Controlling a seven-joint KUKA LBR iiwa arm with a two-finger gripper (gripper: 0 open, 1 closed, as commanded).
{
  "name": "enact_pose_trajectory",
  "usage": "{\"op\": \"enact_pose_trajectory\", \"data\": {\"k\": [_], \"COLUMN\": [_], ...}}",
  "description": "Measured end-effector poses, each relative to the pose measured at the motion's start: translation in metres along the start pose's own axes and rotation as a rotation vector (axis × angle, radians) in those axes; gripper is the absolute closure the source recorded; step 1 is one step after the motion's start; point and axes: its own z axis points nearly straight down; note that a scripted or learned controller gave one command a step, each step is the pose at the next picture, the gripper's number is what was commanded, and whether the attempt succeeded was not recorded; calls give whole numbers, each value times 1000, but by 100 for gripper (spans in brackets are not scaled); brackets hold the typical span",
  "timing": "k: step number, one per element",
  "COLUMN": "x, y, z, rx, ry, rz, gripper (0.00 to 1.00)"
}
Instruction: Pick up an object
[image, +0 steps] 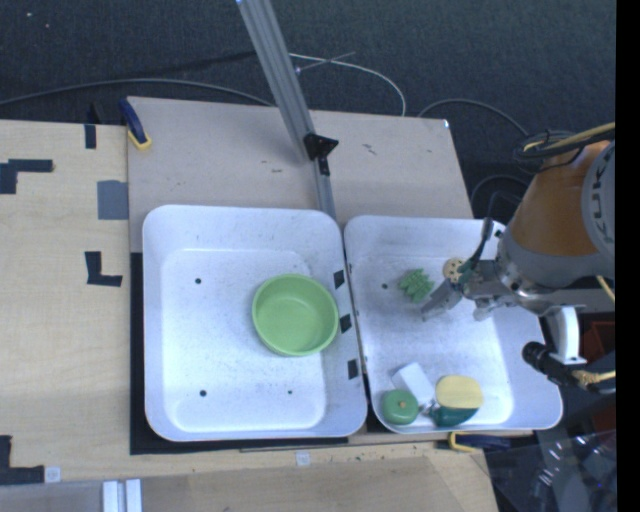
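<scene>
A small dark green leafy toy (413, 284) lies in the upper middle of the right bin (520, 400). My gripper (438, 300) hangs low over that bin, just right of the toy and very close to it, on the grey arm with its orange band (560, 205) reaching in from the right. Nothing can be seen held in the gripper. At the right bin's front edge lie a white block (412, 379), a green round piece (400, 407), a yellow piece (460, 390) and a teal piece (456, 415), bunched together.
The left bin (180, 380) holds a light green bowl (294, 315) right of its middle. A grey pole (285, 80) slants down from the top to the wall between the bins. Cables lie on the dark floor behind the bench.
</scene>
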Motion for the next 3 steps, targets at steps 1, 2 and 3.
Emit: {"op": "enact_pose_trajectory", "data": {"k": [1,2,3], "x": [5,5,6], "y": [3,4,4], "z": [63,82,71], "rx": [2,-5,-4], "ry": [1,-2,0], "rz": [0,0,-1], "gripper": [0,0,100]}}
